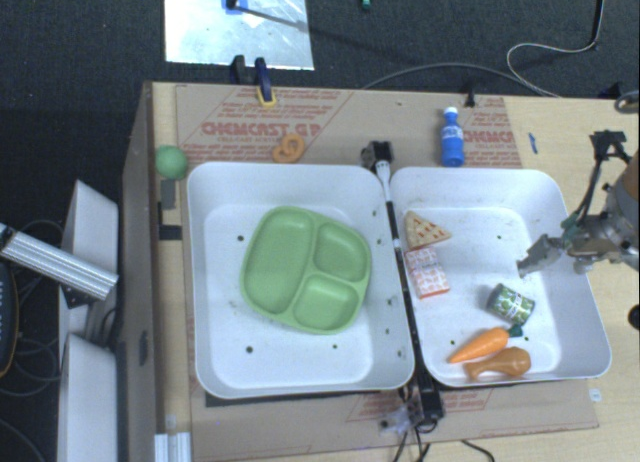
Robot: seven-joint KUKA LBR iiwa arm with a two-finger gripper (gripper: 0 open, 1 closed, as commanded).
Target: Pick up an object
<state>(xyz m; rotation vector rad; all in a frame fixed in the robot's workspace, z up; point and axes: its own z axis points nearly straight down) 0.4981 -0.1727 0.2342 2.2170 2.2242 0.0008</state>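
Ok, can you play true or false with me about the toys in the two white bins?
1. The green plate lies in the left bin. True.
2. The carrot lies in the left bin. False: it lies in the right bin, near the front edge.
3. The blue bottle stands outside the bins, on the bench behind them. True.
4. The gripper is holding the small green can. False: the can lies on the bin floor, below the gripper in the picture.
5. The pizza slice lies in the right bin. True.
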